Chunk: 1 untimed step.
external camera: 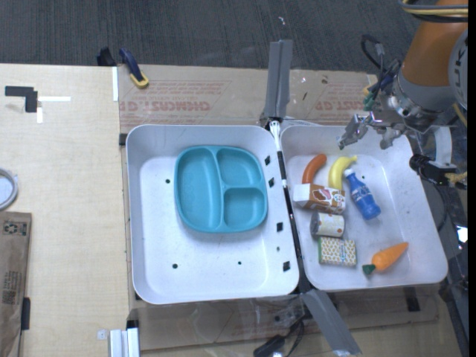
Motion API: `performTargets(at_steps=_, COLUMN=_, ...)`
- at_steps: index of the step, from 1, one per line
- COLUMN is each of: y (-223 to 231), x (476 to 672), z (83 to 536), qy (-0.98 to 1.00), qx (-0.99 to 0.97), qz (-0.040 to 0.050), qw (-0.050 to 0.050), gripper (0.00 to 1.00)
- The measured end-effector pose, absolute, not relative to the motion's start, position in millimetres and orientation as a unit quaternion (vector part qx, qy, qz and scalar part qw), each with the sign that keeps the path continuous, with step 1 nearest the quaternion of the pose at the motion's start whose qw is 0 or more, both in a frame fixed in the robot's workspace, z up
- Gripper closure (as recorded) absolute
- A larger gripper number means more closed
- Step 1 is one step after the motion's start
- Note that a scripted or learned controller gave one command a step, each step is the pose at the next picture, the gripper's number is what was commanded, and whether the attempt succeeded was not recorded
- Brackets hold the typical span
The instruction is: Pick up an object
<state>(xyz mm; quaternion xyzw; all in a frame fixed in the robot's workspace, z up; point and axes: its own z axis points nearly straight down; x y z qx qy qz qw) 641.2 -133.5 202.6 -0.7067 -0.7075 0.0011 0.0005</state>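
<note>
The arm (435, 43) reaches in from the right, and its pincer (370, 130) hangs over the back edge of the right bin (424, 266). The fingers are spread apart, released, nothing between them.

Down in that right bin, the goods are bunched toward the left side. A banana (340, 171) lies just below the pincer, with a red sausage (313, 168) beside it on the left. A blue bottle (362, 195) lies tilted, touching the banana's lower end. A small brown and white carton (320, 197) sits under the sausage. Below that is a small can (328, 225), then a green patterned packet (338, 252). An orange carrot (388, 256) lies apart from the rest, near the front right.

Over in the left bin (149, 274), a teal divided plate (221, 189) with three compartments sits alone, toward the back.

On the desk (59, 199) at the far left there is a roll of tape (6, 190) at the edge and a brown paper bag (13, 274) below it.
</note>
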Motion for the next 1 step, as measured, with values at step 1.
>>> performTargets(at_steps=1, y=-147.6, x=659.3, z=216.5, qy=-0.749, qx=-0.663, qz=0.0002, qw=-0.002, gripper=0.0)
